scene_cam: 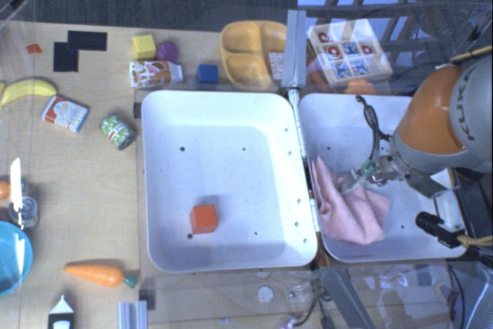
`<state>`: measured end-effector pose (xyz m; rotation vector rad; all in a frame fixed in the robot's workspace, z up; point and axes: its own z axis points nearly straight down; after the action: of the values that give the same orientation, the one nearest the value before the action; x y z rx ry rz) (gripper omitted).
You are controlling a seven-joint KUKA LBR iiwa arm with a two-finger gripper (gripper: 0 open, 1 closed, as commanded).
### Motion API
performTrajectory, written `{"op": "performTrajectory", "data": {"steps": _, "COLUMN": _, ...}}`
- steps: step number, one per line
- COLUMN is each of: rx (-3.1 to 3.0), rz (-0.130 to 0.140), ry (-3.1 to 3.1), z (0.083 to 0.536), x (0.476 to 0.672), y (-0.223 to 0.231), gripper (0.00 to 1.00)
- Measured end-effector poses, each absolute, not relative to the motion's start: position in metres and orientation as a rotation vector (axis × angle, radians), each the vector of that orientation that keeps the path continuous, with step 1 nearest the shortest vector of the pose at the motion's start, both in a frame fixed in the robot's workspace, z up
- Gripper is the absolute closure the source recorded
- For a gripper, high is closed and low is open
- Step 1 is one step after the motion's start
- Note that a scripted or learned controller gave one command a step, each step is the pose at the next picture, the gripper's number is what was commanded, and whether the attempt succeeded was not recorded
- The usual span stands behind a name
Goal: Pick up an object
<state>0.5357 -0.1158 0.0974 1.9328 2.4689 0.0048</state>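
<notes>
A small orange-red cube lies in the left bin, towards its front. A crumpled pink cloth rests against the left wall of the right bin. My gripper hangs low over the cloth's upper edge, and seems to touch the fabric. The grey arm with its orange band comes in from the right above that bin.
Outside the bins, on the bench to the left, lie a banana, a small carton, a can and a carrot. Behind the bins stand a yellow divided dish, blocks and a tic-tac-toe board.
</notes>
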Motion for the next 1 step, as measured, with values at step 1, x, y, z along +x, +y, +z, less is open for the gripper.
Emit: {"op": "performTrajectory", "data": {"steps": 1, "rx": 1.94, "rz": 0.016, "ry": 2.444, "z": 0.0923, "x": 0.5233, "y": -0.1019, "gripper": 0.0}}
